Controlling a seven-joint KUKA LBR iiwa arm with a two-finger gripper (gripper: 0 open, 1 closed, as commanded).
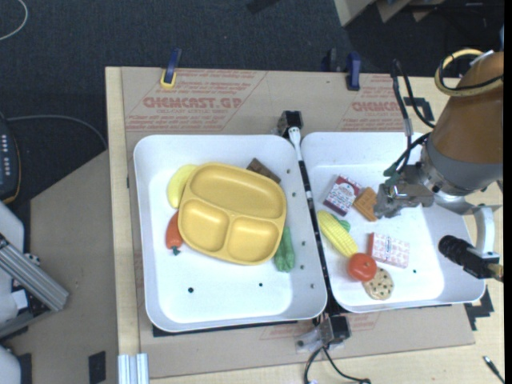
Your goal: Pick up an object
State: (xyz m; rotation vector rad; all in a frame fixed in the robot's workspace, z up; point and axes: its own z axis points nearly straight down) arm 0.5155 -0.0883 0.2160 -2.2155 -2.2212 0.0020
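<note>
Two bins [152,238]; claw [390,201] beside orange block [366,203], grip perhaps closed, cannot tell.

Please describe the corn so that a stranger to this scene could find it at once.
Look in the right bin, along its left wall. The corn lies there at a slant, above the tomato. It is the only long yellow thing in that bin.

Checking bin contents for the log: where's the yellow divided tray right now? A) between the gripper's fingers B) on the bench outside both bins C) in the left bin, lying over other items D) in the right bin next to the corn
C: the yellow divided tray sits in the left bin, overlapping a yellow item, a red-orange item and a green item at its edges.
</note>
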